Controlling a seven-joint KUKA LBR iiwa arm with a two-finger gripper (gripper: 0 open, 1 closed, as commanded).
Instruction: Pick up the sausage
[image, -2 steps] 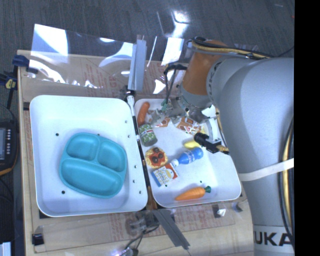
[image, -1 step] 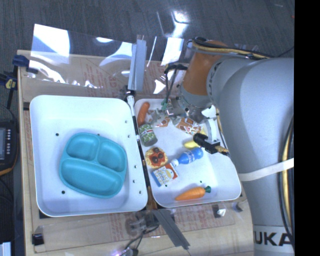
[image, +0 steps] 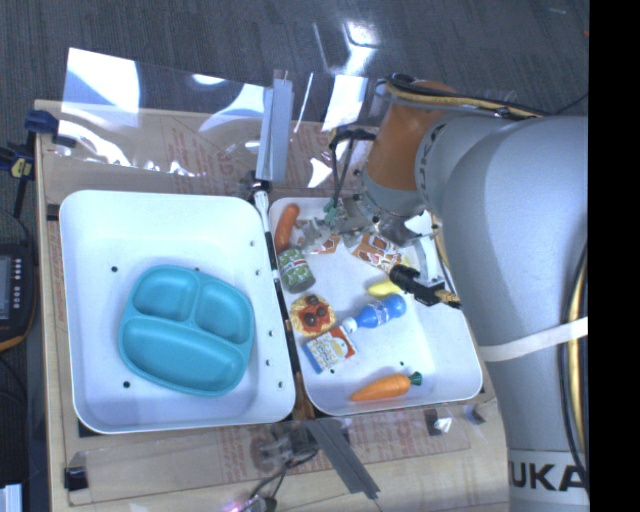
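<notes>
The bench (image: 150, 160) is a pale wooden board set on dark carpet, with a clear plastic sheet (image: 180, 95) lying across its far edge. Two shallow white bins sit side by side on it, meeting along a central seam.

Camera view, left bin (image: 90, 250): it holds one item, a blue divided plate (image: 187, 328), lying flat near the middle. Nothing here concerns the pick; the plate is well apart from the working area.

Camera view, right bin (image: 455, 365): all the small items are gathered here. The sausage (image: 286, 226) — a short orange-red link — lies at the far left corner, close against the seam wall and roughly parallel to it. Just beside its near end stands a small green can (image: 295, 270). Further toward the front lie a round pizza slice (image: 312, 314), a small carton (image: 330, 350), a blue bottle (image: 381, 313) with a yellow piece (image: 384, 289) next to it, and a carrot (image: 381, 388) at the front edge.

The arm (image: 510, 230) reaches in from the right, its orange band (image: 400, 140) above the wrist. The gripper (image: 340, 215) hangs over the far part of the right bin, near the sausage but apart from it and to its right. Its state cannot be told — the wrist and clutter obscure it. Nothing is seen held.

Judgement: the approach is under way, the grasp not yet made. The wall beside the sausage leaves little clearance on that side, so a close along the seam is likely safer.
</notes>
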